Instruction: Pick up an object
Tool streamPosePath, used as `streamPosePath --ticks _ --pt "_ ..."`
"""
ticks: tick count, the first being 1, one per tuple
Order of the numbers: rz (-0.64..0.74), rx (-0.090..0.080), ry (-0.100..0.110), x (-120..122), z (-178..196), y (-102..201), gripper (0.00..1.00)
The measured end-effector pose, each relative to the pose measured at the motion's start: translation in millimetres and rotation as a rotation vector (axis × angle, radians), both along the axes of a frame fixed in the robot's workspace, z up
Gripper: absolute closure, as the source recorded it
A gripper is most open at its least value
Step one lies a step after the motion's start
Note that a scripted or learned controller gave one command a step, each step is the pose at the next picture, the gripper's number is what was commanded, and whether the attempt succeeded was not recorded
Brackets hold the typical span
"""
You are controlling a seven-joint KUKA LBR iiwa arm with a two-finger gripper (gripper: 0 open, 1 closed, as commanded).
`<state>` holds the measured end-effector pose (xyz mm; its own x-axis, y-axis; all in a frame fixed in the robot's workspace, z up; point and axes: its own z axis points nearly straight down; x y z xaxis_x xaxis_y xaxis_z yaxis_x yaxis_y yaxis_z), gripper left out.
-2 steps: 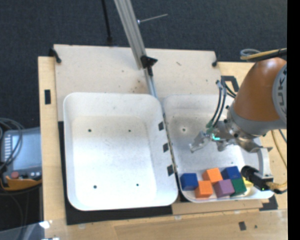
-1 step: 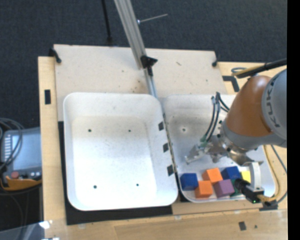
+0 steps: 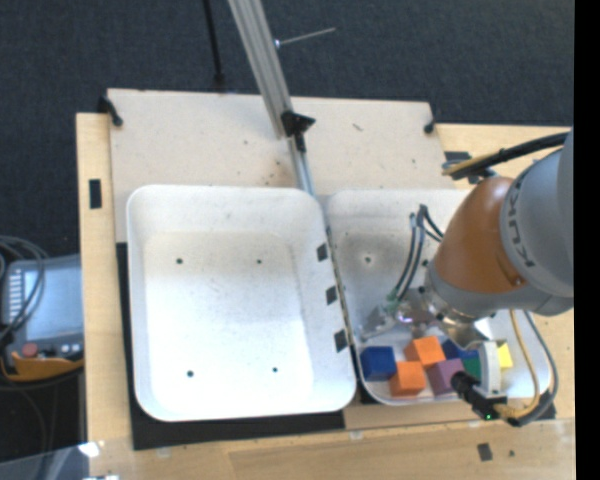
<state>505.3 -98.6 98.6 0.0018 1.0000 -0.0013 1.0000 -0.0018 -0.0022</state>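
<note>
In the front part of the right bin [image 3: 380, 233] lies a cluster of small blocks: a blue block [image 3: 378, 361], an orange block [image 3: 410, 377], a second orange block [image 3: 427, 349] and a purple block [image 3: 445, 374]. A yellow and white piece [image 3: 499, 356] lies just to their right. My gripper [image 3: 408, 317] hangs low over the bin, directly behind the blocks and close to the second orange block. The orange wrist band and grey arm cover it from above. Nothing can be seen held by it.
The left bin [image 3: 230, 298] stands beside the right one, their walls touching at the middle. A slanted aluminium rail [image 3: 263, 53] rises from the bench behind the bins. The arm covers the right bin's right half.
</note>
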Motion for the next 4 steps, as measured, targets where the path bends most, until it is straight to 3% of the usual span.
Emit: streamPosePath --ticks 1,3,4 --pt "-0.009 0.001 -0.008 2.2 13.2 -0.1 1.00" --pt "0.006 0.000 -0.011 0.7 136.5 3.9 1.00" --pt "0.001 0.000 0.000 0.7 102.8 2.7 1.00"
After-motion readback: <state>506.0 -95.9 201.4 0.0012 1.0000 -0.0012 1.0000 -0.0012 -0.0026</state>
